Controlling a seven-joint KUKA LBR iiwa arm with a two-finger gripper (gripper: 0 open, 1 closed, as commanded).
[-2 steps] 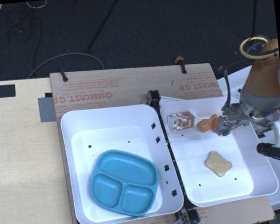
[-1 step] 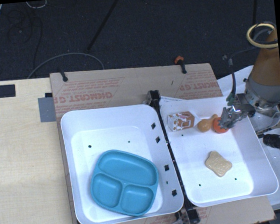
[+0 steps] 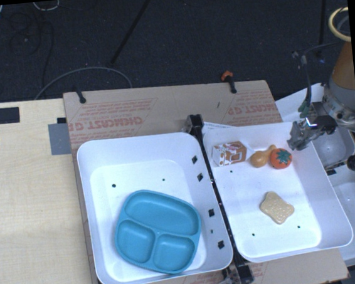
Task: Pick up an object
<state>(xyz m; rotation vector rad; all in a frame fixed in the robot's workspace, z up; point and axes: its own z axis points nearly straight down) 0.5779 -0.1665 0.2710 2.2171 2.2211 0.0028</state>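
We judge the tomato [image 3: 281, 158] light, smooth and slippery; grip across its middle. Claw [image 3: 299, 133] state: we cannot tell.

From my seat, both white bins [image 3: 93, 178] look like smooth, slightly glossy plastic. The blue divided tray [image 3: 156, 230] reads as matt plastic with soft, rounded ridges. Under the bins I see a brown cardboard sheet [image 3: 162, 111], dull and printed with red lettering. The counter [image 3: 27, 211] is pale wood-grain, flat and smooth. The tan biscuit-shaped piece [image 3: 276, 207] looks pitted and rough; the orange-red tomato-like toy [image 3: 281, 158] has a sheen.
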